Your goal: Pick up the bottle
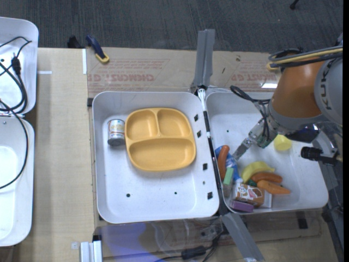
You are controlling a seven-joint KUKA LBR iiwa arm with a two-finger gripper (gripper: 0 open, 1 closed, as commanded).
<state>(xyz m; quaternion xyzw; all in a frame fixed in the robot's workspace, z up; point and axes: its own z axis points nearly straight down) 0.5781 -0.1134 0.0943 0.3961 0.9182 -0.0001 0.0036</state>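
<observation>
The arm [297,91] enters from the right and its orange band covers the far right corner of the right bin [240,124]. Below the band the wrist narrows to the hand [242,148], which slants down and left over the bin floor. Its tip is small and blurred against the white, so whether the fingers are apart or together cannot be told. Nothing is seen held in them.

The bottle [230,167] lies just below and left of the hand's tip, against the bin's left wall. It is a small clear thing with blue and green parts, partly overlapped by its neighbours, and its outline is hard to follow. An orange sausage-like piece [222,160] lies touching it along the wall.

Near the bottle, toward the bin's front, sit a yellow banana [256,170], a carrot [275,187] and another orange piece [266,178] packed close together, with a small printed carton [250,194] and a purple item [241,206] at the front edge. A yellow lump [282,143] lies apart, beside the wrist.

The left bin [158,201] holds a yellow divided plate [161,138] with three compartments, and a small can [115,132] touching the plate's left rim.

The table [60,146] carries both bins; a blue and yellow clamp [96,48] lies at its far edge.
</observation>
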